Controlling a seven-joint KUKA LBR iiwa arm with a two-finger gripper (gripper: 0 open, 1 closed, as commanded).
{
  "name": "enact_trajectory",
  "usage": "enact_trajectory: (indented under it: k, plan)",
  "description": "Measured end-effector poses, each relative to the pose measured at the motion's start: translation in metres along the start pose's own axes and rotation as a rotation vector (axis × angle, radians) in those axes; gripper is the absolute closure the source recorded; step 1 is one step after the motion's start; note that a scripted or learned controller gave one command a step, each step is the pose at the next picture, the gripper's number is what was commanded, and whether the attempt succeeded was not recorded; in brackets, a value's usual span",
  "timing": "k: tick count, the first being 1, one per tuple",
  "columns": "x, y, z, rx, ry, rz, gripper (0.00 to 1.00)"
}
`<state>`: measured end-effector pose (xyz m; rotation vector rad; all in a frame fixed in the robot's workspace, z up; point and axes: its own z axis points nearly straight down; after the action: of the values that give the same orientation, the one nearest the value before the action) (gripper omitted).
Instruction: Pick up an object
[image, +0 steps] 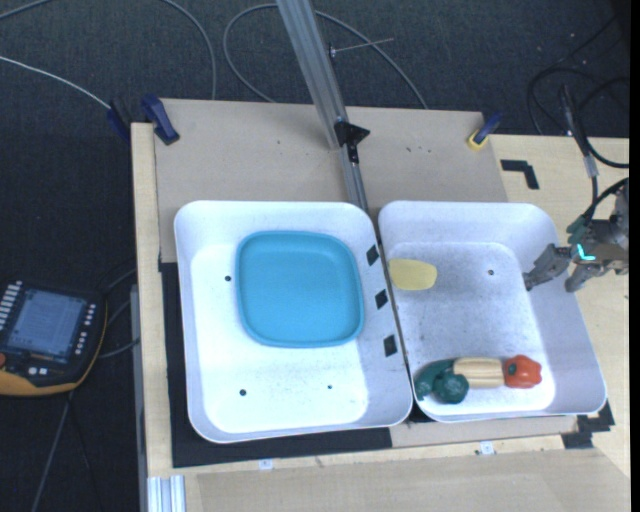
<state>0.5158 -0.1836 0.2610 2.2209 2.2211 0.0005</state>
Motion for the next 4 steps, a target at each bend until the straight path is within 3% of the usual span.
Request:
enact_trajectory:
  k: [1, 4]
  plan:
    - [0.000, 0.000, 0.000, 0.000, 0.000, 0.000, 0.00]
    - [-0.003, -0.003, 0.147, 0.004, 0.001, 0.000, 0.00]
